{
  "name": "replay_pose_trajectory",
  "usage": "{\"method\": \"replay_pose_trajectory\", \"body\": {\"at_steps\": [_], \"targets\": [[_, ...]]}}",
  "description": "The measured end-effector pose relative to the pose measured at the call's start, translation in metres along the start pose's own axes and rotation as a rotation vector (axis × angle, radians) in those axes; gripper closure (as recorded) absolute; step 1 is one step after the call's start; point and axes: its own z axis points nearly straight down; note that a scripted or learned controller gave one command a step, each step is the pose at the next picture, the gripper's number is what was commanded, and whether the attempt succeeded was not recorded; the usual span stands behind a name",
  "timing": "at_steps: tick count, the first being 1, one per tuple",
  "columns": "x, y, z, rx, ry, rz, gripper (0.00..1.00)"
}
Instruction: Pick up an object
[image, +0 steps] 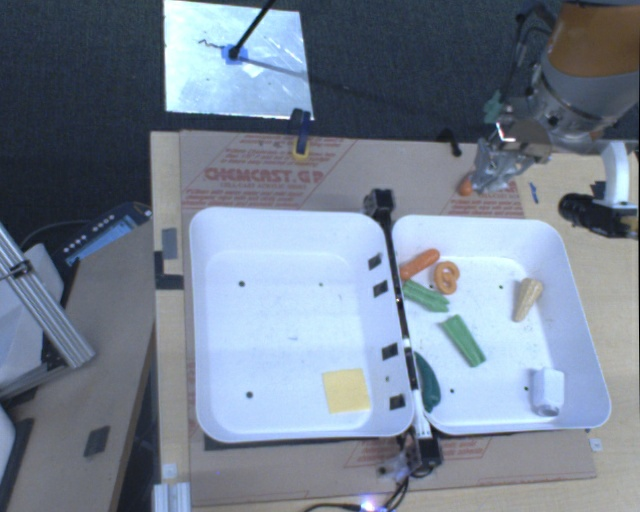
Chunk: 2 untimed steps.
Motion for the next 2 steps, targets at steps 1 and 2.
{"method": "replay_pose_trajectory", "body": {"at_steps": [1, 2], "targets": [[0.018, -0.068, 0.079, 0.003, -0.003, 0.013, 1.0], [0.05, 0.007, 0.014, -0.021, -0.005, 0.007, 1.0]]}}
